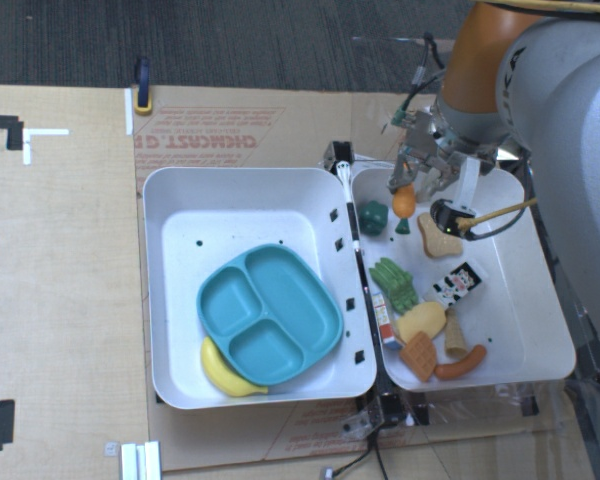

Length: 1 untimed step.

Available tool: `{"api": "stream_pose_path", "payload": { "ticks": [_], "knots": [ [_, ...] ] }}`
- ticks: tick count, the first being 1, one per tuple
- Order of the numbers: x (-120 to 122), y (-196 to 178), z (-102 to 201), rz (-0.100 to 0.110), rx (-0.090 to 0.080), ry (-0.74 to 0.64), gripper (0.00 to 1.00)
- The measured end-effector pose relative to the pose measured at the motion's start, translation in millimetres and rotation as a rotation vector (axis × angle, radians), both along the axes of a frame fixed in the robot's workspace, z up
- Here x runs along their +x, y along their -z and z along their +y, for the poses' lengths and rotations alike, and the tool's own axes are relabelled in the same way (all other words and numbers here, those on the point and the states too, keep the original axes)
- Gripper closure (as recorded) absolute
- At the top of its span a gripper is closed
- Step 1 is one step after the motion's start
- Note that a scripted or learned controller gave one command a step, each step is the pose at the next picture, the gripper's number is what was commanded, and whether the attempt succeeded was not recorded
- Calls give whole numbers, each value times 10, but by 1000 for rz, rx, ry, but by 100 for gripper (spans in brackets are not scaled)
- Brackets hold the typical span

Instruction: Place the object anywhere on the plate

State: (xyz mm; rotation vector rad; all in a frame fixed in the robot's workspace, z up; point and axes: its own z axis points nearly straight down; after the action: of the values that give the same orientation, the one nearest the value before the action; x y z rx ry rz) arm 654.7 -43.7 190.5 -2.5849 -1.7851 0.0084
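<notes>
Orange, small and rounded, the object [404, 203] hung pinched between the gripper [408, 190] fingers over the far left corner of the right bin [525, 353], clear of the bin floor as far as could be told. Grey arm [560, 78] entered from the right, orange band above the wrist. Teal three-compartment plate [270, 313] sat in the left bin [170, 268], toward its near edge, with a yellow banana [225, 373] tucked against the plate's near left rim. Right bin also held a dark green piece [373, 217] by its left wall, a leafy green item [394, 283], a toast slice [439, 240], a waffle [418, 356] and a sausage [460, 365] near its front edge.
</notes>
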Motion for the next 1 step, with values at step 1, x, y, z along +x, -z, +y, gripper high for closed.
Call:
{"api": "stream_pose_path", "payload": {
  "ticks": [1],
  "knots": [
    [-731, -208, 370, 3, 2, 199, 100]
  ]
}}
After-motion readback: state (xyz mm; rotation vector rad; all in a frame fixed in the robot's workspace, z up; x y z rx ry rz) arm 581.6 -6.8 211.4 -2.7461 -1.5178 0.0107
